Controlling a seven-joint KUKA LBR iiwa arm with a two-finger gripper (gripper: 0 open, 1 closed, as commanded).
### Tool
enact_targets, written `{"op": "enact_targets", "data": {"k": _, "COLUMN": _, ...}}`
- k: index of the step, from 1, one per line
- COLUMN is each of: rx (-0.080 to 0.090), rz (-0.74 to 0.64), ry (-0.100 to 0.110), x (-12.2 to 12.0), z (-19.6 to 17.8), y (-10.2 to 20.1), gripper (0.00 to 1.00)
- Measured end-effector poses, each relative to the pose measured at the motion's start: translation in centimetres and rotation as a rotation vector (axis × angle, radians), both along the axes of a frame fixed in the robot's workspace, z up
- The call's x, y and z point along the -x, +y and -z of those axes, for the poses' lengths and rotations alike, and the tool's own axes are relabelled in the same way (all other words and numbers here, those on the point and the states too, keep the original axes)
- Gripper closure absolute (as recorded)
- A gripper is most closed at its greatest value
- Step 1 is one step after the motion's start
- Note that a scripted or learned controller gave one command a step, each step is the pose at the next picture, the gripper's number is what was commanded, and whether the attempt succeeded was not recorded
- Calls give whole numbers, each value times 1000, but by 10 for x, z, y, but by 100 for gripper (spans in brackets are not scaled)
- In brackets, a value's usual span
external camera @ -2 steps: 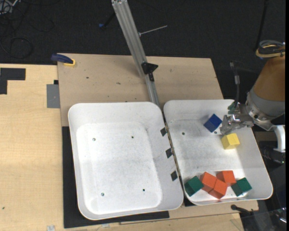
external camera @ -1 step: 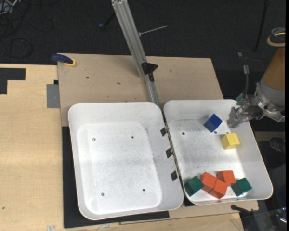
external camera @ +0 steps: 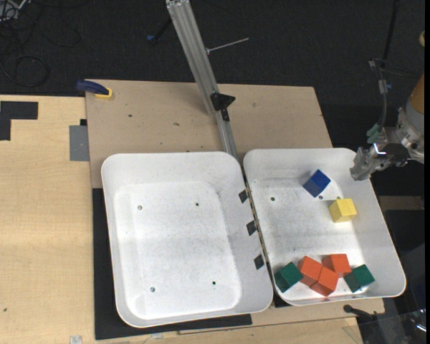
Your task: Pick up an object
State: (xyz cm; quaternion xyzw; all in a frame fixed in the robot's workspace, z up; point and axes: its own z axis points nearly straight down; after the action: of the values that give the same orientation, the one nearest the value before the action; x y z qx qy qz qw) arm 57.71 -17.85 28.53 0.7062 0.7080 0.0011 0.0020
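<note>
The left bin [external camera: 175,239] is a shallow white tray with a few small dark dots on its floor. Behind it, a grey aluminium rail [external camera: 198,63] leans across the wooden bench [external camera: 201,117], and its lower end goes down between the two bins. A small blue and yellow clamp [external camera: 94,88] sits at the far left corner of the bench, too small to see well.

The right bin [external camera: 287,185] holds all the blocks. A blue cube [external camera: 317,183] lies near the far side, and a yellow cube [external camera: 342,209] lies just beside it, nearer to the camera. At the near edge there is a tight group: a green cube [external camera: 288,275], two orange-red cubes [external camera: 319,273] touching each other, and a second green cube [external camera: 358,277]. How these rest on each other is hard to tell.

The gripper [external camera: 363,165] hangs at the far right rim of the right bin, apart from every block. It is small and partly blurred, so I cannot tell its state. The arm behind it is cut off by the frame edge.
</note>
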Motion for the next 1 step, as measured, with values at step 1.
{"op": "enact_targets", "data": {"k": 1, "rx": -4, "rz": -3, "ry": 7, "x": -2, "z": 1, "y": 61, "gripper": 100}}
